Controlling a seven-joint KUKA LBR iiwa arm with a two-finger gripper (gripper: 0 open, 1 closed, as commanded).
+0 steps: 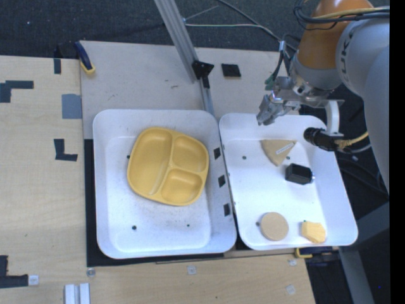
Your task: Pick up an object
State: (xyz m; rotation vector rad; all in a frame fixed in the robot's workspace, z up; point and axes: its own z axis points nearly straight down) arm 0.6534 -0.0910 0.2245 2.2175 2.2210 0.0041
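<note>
A yellow divided plate (168, 165) lies in the left bin (114, 233). The right bin (253, 189) holds a tan wedge-shaped piece (277, 151), a small black block (298, 173), a round tan disc (274, 226) and a small yellow chunk (313, 232). My gripper (268, 115) hangs over the far edge of the right bin, above and to the left of the tan wedge. I see nothing held between its fingers.
A slanted metal pole (178, 30) runs from the top down to the gap between the bins. A black cable (332, 141) crosses the right bin's right rim. A blue and yellow clamp (85, 58) sits at the bench's far left corner.
</note>
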